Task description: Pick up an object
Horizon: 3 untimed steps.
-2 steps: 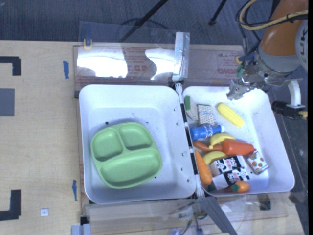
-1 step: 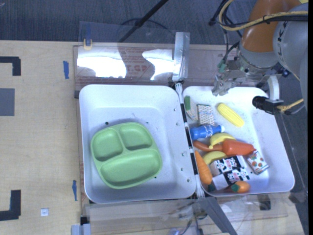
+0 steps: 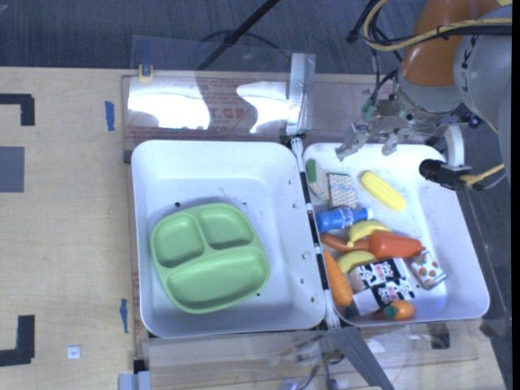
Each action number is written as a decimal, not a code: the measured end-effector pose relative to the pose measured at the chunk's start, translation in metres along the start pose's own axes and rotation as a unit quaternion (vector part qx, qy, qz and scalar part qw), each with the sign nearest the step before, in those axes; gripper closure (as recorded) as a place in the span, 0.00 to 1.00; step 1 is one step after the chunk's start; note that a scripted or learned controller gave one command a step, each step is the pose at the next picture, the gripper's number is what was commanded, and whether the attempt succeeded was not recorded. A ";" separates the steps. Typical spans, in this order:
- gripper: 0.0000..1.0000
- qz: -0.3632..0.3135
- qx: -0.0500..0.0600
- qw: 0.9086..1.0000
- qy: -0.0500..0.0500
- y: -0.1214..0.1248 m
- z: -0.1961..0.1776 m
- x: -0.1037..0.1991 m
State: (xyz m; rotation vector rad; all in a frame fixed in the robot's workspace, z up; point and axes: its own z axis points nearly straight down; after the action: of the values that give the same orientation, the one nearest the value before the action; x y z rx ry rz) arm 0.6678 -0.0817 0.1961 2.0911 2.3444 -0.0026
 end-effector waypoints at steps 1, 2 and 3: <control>0.00 -0.040 0.000 0.999 0.000 -0.013 -0.112 0.031; 0.00 -0.119 0.001 0.993 0.001 -0.039 0.009 -0.011; 0.00 -0.136 -0.007 0.991 -0.002 -0.041 0.097 -0.060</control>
State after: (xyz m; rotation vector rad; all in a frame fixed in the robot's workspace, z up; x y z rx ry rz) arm 0.6339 -0.1464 0.0994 1.7472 2.5972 0.0087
